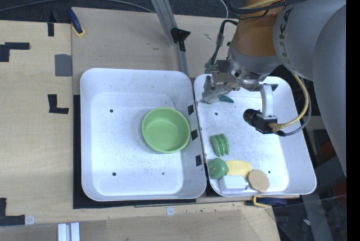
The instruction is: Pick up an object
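My gripper (212,93) hangs low over the far left corner of the right bin (281,138). A small teal object (226,99) lies right beside it, partly hidden under the wrist, and I cannot tell whether it is held. Further down the same bin lie a green ribbed piece (220,144), a round green piece (217,167), a yellow piece (238,166), a white block (234,182) and a tan disc (259,180). A light green bowl (166,130) stands upright in the left bin (107,99).
A slanted metal pole (163,3) with a black clamp runs down to the bins' far edge near the gripper. The arm's black cable fitting (259,120) overhangs the middle of the right bin. Wooden bench lies to the left.
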`<state>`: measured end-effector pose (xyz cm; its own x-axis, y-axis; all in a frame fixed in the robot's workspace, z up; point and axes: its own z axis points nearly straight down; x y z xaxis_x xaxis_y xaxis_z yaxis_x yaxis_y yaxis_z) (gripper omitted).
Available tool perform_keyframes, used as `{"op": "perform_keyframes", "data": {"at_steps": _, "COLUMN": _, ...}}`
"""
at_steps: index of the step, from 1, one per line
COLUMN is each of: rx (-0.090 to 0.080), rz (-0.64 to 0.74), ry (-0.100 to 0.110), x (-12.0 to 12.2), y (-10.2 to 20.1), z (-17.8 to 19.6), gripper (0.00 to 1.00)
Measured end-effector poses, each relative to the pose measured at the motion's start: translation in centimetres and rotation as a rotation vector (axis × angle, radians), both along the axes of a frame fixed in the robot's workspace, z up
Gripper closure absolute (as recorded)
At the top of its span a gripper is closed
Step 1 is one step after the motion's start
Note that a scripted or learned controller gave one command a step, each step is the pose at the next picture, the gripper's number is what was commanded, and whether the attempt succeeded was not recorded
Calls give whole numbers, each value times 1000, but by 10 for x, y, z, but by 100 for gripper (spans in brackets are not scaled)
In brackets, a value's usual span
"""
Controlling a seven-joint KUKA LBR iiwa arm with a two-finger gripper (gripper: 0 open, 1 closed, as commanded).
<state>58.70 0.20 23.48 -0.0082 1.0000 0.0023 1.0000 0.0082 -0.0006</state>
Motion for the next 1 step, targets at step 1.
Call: {"op": "perform_keyframes", "data": {"at_steps": 1, "rx": 0, "rz": -1, "ry": 2, "x": -13, "y": 48, "z": 4, "gripper": 100}}
